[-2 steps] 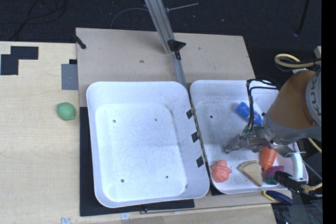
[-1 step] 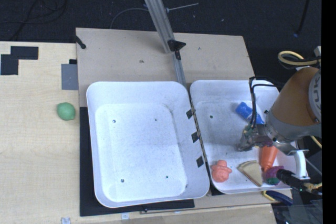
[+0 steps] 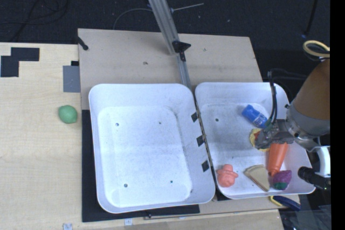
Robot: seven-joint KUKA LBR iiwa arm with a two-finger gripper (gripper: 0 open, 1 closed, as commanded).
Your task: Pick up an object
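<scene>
The right bin holds a blue object, a yellow piece partly hidden by the gripper, an orange carrot, a purple item, a tan wedge and a pink toy. My gripper hangs low over the right side of that bin, between the blue object and the carrot's top end. Its tip sits right by the yellow piece. The arm's orange band rises to the right.
The left bin lies beside the right one, joined by black clips. A green ball rests on the wooden bench to the left. A metal rail slants up behind the bins.
</scene>
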